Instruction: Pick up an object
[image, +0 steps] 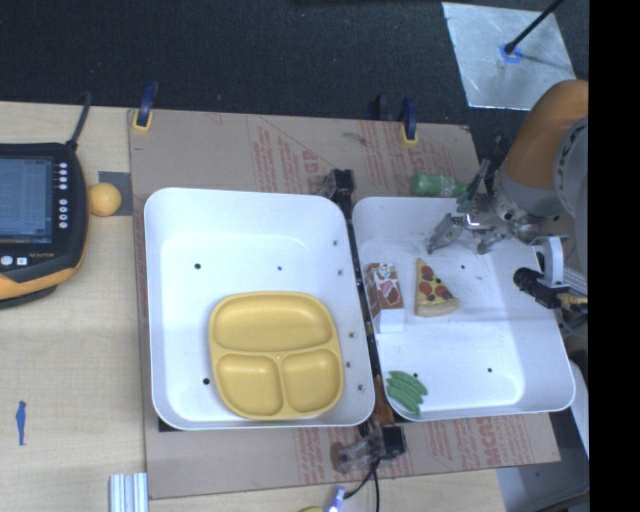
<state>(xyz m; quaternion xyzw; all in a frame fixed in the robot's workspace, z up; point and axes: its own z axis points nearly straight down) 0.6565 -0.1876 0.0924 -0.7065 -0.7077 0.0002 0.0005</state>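
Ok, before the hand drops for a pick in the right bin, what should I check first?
1. Hand over right bin: ok, near its far edge.
2. Nothing between its fingers: ok.
3. Hand above a target: not ok, pizza slice lies nearer the camera.
4. Pizza slice apart from card packet: ok, a gap shows.
5. Green pod toy graspable: not ok, against the bin's near-left corner.
6. Yellow tray out of the way: ok, left bin.

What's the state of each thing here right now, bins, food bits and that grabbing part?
Left bin: holds the tray.
Tray: yellow, lying flat, right way up.
Right bin: holds three food toys.
Pizza slice: flat, untouched.
Packet: flat, by the bin's left wall.
Green pod: at the near-left corner.
End effector: above the bin's far side, holding nothing.
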